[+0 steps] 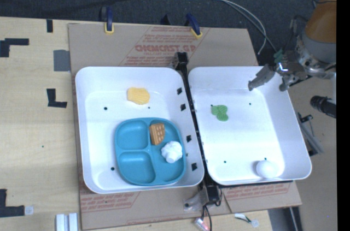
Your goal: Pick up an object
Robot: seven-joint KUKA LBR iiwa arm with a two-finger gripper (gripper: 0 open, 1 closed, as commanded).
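White ball (268, 168) sits nearest, in the right bin (290, 131); a green lump (220, 112), too small to identify, lies farther back. Left bin (87, 115) holds a blue divided tray (131, 161). Farthest, the gripper (270, 78) hangs over the right bin's far rim, fingers spread, gripping nothing.

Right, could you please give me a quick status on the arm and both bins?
Gripper open, over right bin's far corner, holding nothing. Small green object and white ball lie untouched there. Nothing in the way.
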